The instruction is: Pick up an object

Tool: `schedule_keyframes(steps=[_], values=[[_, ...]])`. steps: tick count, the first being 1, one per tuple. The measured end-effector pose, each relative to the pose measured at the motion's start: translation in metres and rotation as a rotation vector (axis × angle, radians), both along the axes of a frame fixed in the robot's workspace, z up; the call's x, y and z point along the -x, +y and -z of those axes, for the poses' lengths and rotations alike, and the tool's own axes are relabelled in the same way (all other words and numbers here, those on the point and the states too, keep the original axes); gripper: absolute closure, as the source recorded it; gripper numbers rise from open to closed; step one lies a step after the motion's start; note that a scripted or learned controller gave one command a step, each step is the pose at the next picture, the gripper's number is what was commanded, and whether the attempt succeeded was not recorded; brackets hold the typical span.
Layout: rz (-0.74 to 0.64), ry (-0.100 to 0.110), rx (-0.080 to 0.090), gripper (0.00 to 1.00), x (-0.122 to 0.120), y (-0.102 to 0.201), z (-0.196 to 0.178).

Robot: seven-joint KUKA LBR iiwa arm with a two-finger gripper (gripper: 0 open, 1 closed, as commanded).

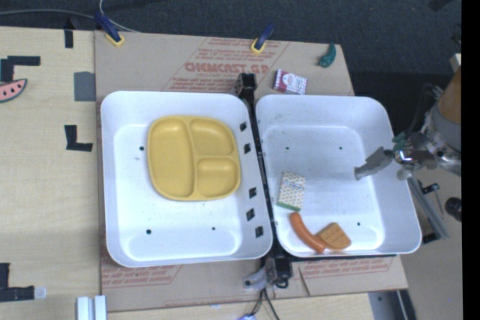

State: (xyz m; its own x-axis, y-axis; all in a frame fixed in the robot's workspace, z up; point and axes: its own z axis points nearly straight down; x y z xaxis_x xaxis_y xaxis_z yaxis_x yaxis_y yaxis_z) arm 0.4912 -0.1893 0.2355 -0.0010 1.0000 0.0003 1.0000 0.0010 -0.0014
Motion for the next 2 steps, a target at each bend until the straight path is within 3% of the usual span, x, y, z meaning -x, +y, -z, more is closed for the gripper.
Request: schedule_keyframes(steps=[1,2], values=[[-0.001,0.003,-0.001,0.00,-0.019,0.073,0.108],[0.000,-0.004,-0.002,0.00,-0.035,0.089,0.147]])
